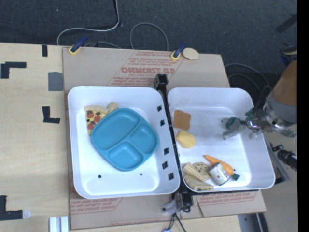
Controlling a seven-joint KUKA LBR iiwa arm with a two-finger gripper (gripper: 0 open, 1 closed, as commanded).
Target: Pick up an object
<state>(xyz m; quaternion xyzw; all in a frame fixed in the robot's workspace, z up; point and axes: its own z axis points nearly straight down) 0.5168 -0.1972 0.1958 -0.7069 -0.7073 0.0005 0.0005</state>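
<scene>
Hovering my gripper (231, 128) over the right bin (241, 99), fingers parted and holding nothing. Nearest target, the yellow chip (186, 139), lies to its left (toward the divider), slightly lower in view.

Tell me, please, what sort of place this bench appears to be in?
Probably a robotics lab's grasping test bench: two white bins clamped onto cardboard, toy food, trailing cables, and the arm's gripper.
</scene>
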